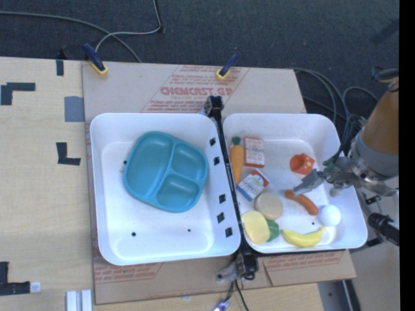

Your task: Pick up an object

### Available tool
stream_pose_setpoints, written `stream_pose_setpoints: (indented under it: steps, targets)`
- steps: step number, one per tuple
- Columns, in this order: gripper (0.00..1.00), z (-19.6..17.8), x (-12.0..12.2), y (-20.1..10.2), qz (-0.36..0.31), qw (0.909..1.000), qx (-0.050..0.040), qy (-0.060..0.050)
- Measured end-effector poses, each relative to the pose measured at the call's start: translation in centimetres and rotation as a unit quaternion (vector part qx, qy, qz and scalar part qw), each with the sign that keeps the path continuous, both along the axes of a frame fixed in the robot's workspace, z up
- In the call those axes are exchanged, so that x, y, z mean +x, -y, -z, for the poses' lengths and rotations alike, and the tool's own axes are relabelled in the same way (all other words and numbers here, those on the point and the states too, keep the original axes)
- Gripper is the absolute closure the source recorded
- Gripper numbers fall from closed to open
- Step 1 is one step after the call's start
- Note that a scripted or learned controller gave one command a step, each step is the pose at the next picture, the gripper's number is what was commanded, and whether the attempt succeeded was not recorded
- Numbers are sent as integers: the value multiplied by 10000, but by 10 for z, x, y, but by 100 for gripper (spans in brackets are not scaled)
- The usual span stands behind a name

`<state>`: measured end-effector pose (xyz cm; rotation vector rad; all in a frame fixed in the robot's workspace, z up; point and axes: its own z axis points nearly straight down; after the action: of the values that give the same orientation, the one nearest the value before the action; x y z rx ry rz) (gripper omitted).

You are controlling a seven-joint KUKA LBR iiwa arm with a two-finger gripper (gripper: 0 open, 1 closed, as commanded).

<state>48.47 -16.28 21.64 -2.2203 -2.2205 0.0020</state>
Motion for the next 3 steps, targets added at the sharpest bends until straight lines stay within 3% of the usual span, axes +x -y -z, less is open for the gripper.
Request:
stream_pose_setpoints:
  steps: [1, 2, 3]
  targets:
    - [0, 128, 2, -28, -13, 10000, 16, 46]
    - [0, 91, 44, 28, 1, 10000, -7, 10]
    - [0, 130, 85, 26, -6, 10000, -7, 23]
